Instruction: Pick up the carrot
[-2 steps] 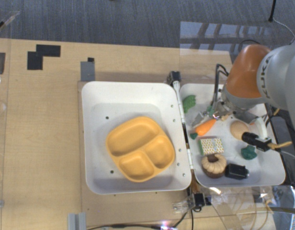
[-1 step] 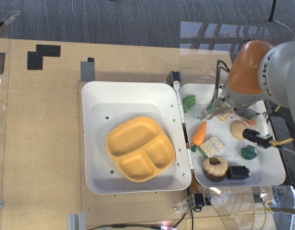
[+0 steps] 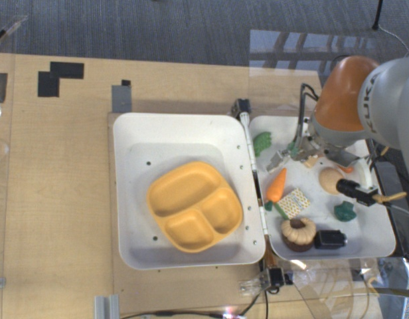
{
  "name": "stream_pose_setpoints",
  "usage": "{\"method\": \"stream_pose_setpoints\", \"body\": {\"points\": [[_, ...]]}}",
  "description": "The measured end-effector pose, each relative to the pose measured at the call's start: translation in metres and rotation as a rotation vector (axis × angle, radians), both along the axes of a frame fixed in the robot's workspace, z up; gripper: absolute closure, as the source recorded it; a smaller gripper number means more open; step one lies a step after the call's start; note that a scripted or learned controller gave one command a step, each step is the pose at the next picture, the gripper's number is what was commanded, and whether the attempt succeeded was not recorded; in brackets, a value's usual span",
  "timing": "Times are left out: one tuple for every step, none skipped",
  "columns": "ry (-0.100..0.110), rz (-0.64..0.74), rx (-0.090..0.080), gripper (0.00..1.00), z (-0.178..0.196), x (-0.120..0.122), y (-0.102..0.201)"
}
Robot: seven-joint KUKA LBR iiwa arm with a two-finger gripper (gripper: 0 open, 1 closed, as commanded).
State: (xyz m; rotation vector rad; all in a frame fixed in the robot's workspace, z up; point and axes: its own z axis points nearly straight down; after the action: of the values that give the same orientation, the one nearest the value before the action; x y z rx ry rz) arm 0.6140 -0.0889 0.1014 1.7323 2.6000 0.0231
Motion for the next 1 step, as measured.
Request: {"method": "stream_pose_setpoints", "body": {"points": [[0.009, -0.274, 0.004, 0.0, -0.0128, -0.038, -0.0085]]}}
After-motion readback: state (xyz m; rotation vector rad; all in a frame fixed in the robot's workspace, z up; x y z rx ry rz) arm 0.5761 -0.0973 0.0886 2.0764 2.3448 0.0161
